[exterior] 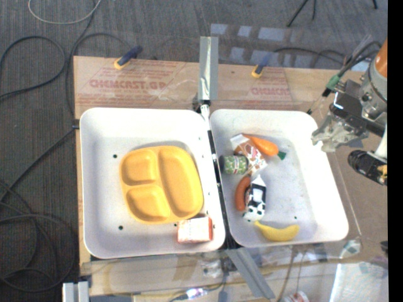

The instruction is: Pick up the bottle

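White right bin (327, 194) holds a black-and-white bottle (255, 200); jaws' state unclear.

A divided tray (162, 184) lies in the left bin (101, 128); the bottle (235, 164) lies among toy foods in the right bin (302, 124).

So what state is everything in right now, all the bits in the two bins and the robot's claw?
Gripper: over the right bin's right rim, holding nothing I can see.
Bottle: lying down in the right bin, against the sausage.
Sausage: lying flat.
Carrot: lying flat, on the carton.
Carton: lying on its side.
Can: on its side.
Banana: lying flat, apart.
Yellow tray: right way up, left bin.
Small box: lying flat by the tray.
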Controlling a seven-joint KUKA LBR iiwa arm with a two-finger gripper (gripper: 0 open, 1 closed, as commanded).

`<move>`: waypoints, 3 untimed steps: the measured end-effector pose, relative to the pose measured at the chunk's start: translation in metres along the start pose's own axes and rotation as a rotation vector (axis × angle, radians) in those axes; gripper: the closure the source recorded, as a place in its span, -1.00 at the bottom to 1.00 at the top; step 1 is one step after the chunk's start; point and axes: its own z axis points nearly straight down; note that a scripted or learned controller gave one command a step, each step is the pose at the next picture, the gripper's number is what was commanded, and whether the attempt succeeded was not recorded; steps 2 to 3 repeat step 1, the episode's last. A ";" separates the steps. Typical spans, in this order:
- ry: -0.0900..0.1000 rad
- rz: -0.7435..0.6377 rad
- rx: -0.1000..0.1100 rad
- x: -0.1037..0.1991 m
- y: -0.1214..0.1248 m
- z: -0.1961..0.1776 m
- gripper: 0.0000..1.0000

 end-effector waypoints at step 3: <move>0.000 0.001 0.000 0.000 0.000 0.000 -1.00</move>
